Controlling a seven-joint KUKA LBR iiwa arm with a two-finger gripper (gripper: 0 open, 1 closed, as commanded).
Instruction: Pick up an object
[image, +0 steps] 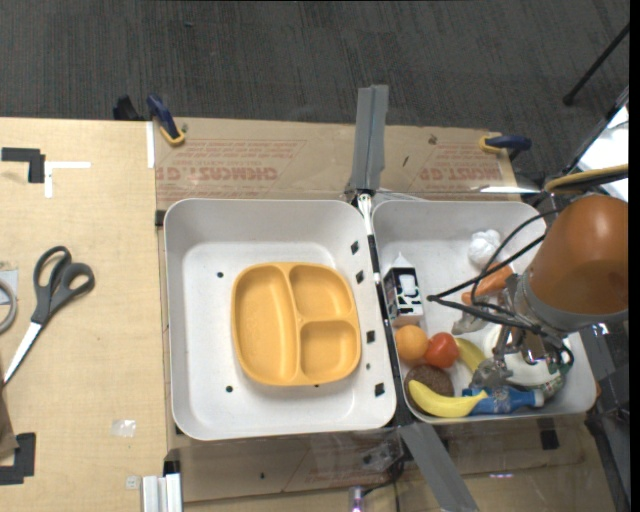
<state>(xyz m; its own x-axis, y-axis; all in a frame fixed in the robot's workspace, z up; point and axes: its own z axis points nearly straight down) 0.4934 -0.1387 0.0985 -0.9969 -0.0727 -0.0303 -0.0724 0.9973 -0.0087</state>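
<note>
Claw is lowered into right bin, over banana and blue item; claw state cannot be told. One item should be centred before closing, neighbours avoided.

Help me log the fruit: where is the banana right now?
In the camera view, the banana lies along the near edge of the right bin, just below the brown fruit and tomato, with the gripper to its right.

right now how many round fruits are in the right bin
2: an orange by the bin's left wall and a red tomato touching its right side, both just above the banana. The arm may hide more.
</note>
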